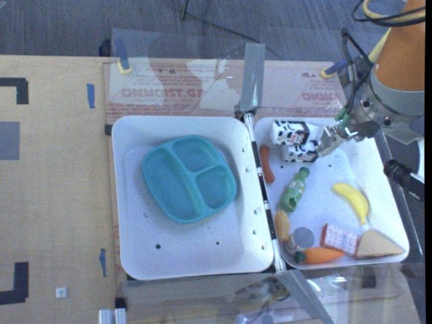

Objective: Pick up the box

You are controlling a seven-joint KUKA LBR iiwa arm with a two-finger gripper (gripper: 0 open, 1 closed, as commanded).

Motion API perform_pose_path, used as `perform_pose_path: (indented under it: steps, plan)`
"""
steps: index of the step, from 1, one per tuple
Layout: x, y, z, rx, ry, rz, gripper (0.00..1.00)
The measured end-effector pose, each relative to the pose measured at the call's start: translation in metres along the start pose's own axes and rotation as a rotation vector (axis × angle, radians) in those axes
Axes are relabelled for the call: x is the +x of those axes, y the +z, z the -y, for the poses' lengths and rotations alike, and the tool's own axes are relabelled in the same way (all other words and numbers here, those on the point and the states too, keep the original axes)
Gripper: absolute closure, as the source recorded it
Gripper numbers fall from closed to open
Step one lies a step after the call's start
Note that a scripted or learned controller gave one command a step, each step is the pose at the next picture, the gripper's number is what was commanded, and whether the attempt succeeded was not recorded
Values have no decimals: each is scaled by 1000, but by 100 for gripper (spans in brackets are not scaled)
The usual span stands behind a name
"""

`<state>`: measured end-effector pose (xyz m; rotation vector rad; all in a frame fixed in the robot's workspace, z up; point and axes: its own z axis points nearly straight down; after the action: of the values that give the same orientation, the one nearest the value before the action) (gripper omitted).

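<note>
A white box with black cow patches (292,139) lies at the far left of the right bin (391,198). My gripper (328,141) hangs low just to the right of that box, touching or nearly touching its right end. A small red box (339,237) lies flat near the front of the same bin, well away from the gripper. The grey wrist and orange band of the arm reach in from the upper right.
The right bin also holds a sausage (267,164), a green bottle (294,189), a banana (354,202), a sandwich wedge (379,245), a carrot (321,255) and a grey can (303,237). A teal divided plate (190,178) lies in the left bin (135,248).
</note>
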<state>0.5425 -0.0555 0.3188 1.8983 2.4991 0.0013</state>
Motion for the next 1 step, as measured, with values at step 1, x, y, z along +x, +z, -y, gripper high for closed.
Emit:
perform_pose_path:
  steps: [1]
  plan:
    - [0,0,0,0,-1,0,0]
